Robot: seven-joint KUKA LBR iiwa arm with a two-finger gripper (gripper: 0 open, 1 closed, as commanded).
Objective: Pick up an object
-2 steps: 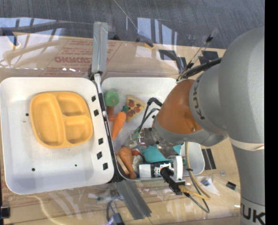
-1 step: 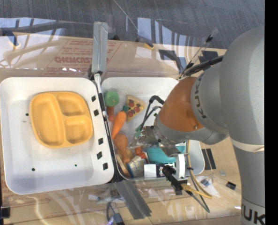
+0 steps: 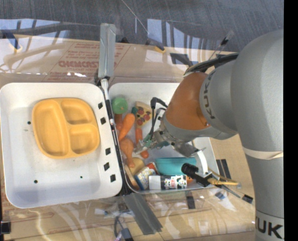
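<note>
Camera view: gripper point(image 3: 150, 140) low in right bin point(image 3: 139, 87), grip state impossible to tell. Carrot point(image 3: 126, 125) just beside, toward ten o'clock, long axis running one to seven. Probably nearest pick.

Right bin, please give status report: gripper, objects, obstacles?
Gripper low in right bin, over the toy pile. Carrot beside it, not held. Yellow tray alone in left bin. Arm covers bin's right half.
</note>
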